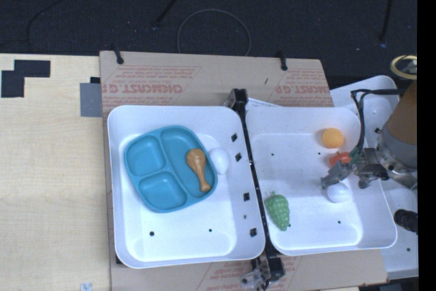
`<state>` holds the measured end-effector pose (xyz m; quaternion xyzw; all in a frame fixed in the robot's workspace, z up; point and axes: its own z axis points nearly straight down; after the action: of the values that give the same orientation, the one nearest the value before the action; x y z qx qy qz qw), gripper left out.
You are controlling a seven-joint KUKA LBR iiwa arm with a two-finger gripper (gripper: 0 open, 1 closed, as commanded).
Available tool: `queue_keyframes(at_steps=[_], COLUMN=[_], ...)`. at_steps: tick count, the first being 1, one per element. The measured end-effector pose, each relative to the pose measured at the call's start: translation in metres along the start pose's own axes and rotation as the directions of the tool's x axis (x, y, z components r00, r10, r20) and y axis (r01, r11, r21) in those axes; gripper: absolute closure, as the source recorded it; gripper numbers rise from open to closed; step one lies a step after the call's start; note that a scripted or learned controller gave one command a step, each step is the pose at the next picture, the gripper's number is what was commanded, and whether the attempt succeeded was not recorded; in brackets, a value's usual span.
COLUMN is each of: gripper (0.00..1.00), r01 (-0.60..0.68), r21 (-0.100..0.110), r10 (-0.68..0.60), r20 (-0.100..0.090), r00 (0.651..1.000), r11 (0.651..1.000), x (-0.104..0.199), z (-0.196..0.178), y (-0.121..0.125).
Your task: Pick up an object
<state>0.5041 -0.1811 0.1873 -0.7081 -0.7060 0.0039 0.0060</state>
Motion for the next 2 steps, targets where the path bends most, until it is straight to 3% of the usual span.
queue_keyframes(at_steps=[1,2], gripper=[0.00,0.00], r01=[0.002,0.003], r21=[-0.012,-0.007], r10=[-0.002,-0.003], r20=[0.003,0.000], r00=[1.000,1.000], r11=[1.000,1.000], x=[0.000,-0.001], z=[-0.006,0.037], y=[0.003,0.003])
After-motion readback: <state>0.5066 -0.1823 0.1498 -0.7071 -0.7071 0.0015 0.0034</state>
